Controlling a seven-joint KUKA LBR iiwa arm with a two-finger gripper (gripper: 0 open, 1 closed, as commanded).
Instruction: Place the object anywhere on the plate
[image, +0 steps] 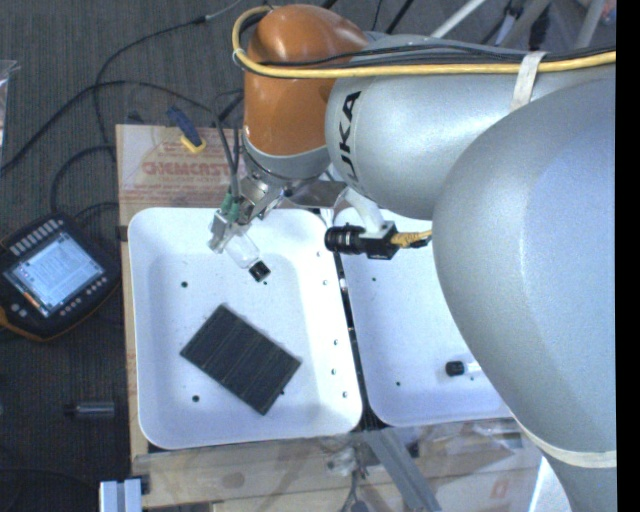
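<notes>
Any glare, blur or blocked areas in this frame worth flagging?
Camera view: left bin evenly lit, its white nearly washed out; dark plate crisp; gripper small and slightly soft; the arm, close to the lens, covers much of the right bin.

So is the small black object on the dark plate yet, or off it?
Off it. The small black object sits on the white floor of the left bin, apart from the dark plate, just below the gripper.
</notes>
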